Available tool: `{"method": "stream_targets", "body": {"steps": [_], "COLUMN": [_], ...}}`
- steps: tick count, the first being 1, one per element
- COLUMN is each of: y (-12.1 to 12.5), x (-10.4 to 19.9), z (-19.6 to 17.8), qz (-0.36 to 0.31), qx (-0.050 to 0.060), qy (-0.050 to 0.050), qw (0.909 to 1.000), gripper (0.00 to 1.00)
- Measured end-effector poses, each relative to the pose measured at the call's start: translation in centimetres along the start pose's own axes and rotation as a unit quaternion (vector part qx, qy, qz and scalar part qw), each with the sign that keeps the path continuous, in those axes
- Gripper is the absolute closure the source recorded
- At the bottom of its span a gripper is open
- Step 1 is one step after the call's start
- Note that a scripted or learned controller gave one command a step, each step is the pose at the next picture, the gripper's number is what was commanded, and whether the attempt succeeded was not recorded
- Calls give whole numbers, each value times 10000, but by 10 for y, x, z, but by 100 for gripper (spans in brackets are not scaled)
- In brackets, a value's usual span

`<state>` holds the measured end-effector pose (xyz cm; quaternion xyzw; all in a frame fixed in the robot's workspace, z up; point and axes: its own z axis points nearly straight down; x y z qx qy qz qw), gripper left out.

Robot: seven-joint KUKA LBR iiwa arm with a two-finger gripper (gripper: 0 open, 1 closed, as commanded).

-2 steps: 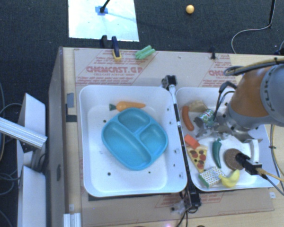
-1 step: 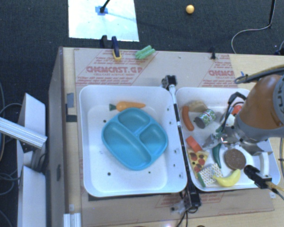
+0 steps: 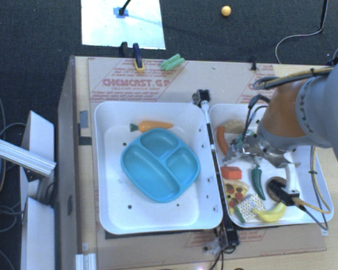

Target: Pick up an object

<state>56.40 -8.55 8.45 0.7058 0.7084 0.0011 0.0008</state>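
Observation:
My gripper (image 3: pixel 240 148) hangs low over the upper middle of the right bin (image 3: pixel 321 176). Just left of it lies a red sausage (image 3: pixel 221 139). Below it are an orange-red block (image 3: pixel 231 173), a dark green pepper (image 3: pixel 258 182), a pizza slice (image 3: pixel 236 192), a white mesh piece (image 3: pixel 245 208) and a yellow banana (image 3: pixel 270 212). I see nothing clearly held in the gripper. The arm's orange band and grey body hide the upper right part of that bin.
The left bin (image 3: pixel 110 151) holds a blue divided plate (image 3: pixel 159 165) and a carrot (image 3: pixel 152 126) above it. A black rail (image 3: pixel 211 151) runs between the two bins. A green object (image 3: pixel 172 62) and clamps lie on the board behind the bins.

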Motion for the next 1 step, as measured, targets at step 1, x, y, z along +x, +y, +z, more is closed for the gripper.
{"method": "stream_targets", "body": {"steps": [1], "y": [51], "x": [-12], "z": [0], "qz": [-1], "qx": [6], "qy": [-5], "qw": [10000], "gripper": [0]}}
